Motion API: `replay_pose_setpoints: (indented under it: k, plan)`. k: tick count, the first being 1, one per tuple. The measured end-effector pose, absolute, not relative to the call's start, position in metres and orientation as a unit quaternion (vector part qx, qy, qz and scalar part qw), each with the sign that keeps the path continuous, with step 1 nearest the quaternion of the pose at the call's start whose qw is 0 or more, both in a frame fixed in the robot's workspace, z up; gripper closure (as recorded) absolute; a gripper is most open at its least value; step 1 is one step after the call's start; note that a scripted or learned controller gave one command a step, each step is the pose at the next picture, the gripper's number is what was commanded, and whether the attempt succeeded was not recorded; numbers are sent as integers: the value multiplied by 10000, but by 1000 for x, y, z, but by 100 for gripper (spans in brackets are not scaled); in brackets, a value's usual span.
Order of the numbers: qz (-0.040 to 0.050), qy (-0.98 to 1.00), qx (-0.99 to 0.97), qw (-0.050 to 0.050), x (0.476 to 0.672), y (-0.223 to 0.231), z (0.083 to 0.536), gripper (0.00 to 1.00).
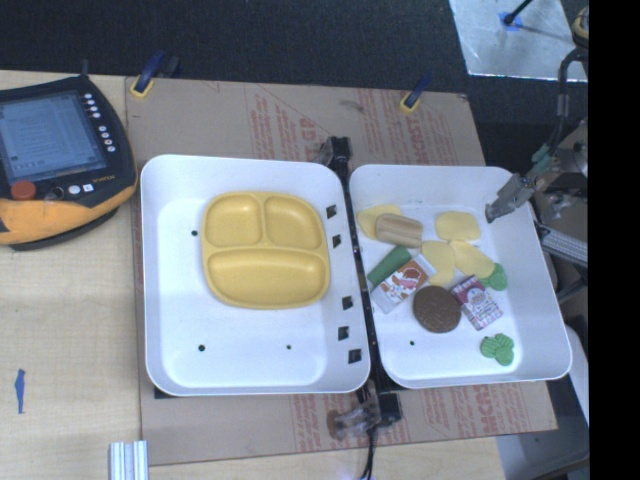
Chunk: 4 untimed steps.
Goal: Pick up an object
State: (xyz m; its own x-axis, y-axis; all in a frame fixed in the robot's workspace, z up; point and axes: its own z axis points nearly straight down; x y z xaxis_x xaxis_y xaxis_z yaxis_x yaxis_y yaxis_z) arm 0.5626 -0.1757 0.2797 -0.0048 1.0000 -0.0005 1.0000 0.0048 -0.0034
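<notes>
The right white bin [530, 363] holds several toy foods. Among them are a tan bun [398, 230], yellow pieces [457, 226], a green stick [388, 265], a brown round cookie [437, 309], two small printed packets [477, 302] and a green lump [497, 347]. My gripper [505, 200] hangs at the bin's upper right rim. It is right of the yellow pieces and touches none of them. Nothing is seen held in it.
In the left white bin [170, 358] lies a yellow divided plate [266, 249]. A teach pendant [55, 158] rests on the bench at far left. Black clips [352, 308] line the seam between the bins. Cardboard [450, 128] lies under both.
</notes>
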Motion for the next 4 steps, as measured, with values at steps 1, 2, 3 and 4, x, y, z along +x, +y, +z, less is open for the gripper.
replay_pose_setpoints:
  k: [1,2,3,4]
  plan:
    - [10,-7106,-7036,15,594,-104,155,0]
    - [11,-7095,-7047,5,610,-96,92,0]
    - [8,-7088,-7054,2,570,-117,93,0]
    - [1,-7087,-7055,-1,628,-105,93,0]
